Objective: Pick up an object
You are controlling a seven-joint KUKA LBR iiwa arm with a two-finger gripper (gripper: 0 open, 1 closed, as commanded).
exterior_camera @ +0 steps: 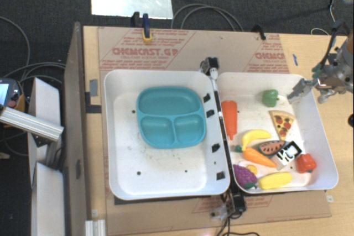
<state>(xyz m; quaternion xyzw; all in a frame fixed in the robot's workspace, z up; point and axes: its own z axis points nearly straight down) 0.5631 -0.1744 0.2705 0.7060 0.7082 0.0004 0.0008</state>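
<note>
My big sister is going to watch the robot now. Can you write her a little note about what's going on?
Claw: at the right bin's far right corner, above the rim, with nothing seen between its fingers.
Right bin: green plastic pepper, pizza slice toy, long orange carrot, yellow banana, watermelon slice, smaller orange carrot, red plastic pepper, yellow corn cob, purple grapes.
Left bin: teal divided plate.
Done: nothing picked up yet.
Left: go down, grab one toy, lift it. The green pepper is closest.
</note>
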